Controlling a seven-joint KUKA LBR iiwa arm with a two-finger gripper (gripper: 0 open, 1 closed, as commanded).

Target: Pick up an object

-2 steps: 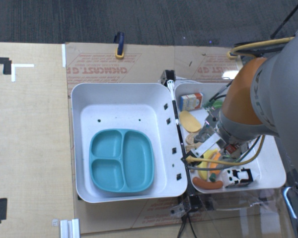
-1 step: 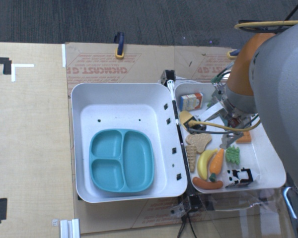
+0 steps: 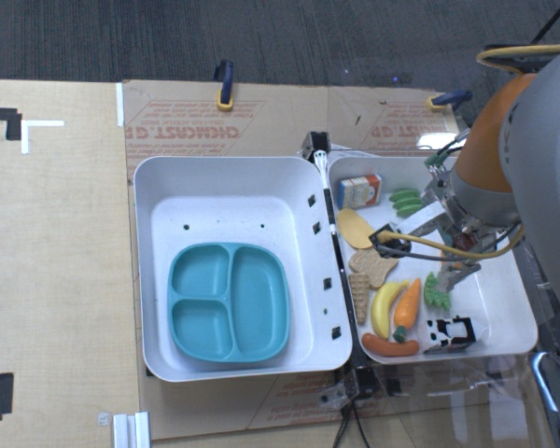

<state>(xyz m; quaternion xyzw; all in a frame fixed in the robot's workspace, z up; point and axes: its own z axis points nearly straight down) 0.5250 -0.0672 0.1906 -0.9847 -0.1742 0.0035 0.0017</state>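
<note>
Risk check on this one: the grey two-finger gripper [image 3: 453, 273] is hanging low over the shallow white right-hand bin [image 3: 504, 339], right by the small green leafy toy [image 3: 436, 292]; honestly can't tell from this angle if it's released or clenched, the wrist blocks too much; nothing I'd call grasped.

The pickable stuff is all in that right bin, crammed along its left side: yellow plastic banana [image 3: 385, 308] touching the orange toy carrot [image 3: 407, 304]; red toy sausage [image 3: 389, 346] just below them; tan ridged cracker pieces [image 3: 361, 287] next to the banana; a red-and-white little carton [image 3: 359, 191] and green pea pod [image 3: 406, 199] up at the far end.

What I reckon could go wrong:
- the leafy toy sits just beside the carrot, so a slightly off descent probably nudges the carrot or pinches both; they'd likely slip out on the lift;
- banana and carrot are rounded and smooth-looking; a grab off-centre might squirt them sideways;
- the yellow cable [image 3: 429, 244] loops across the bin near the wrist; looks like it could drag over the toys and shuffle them;
- there's a black-and-white bit [image 3: 448, 332] close by, can't tell what it is; might get bumped.

The teal divided plate [image 3: 229, 301] in the left bin is well apart.
</note>
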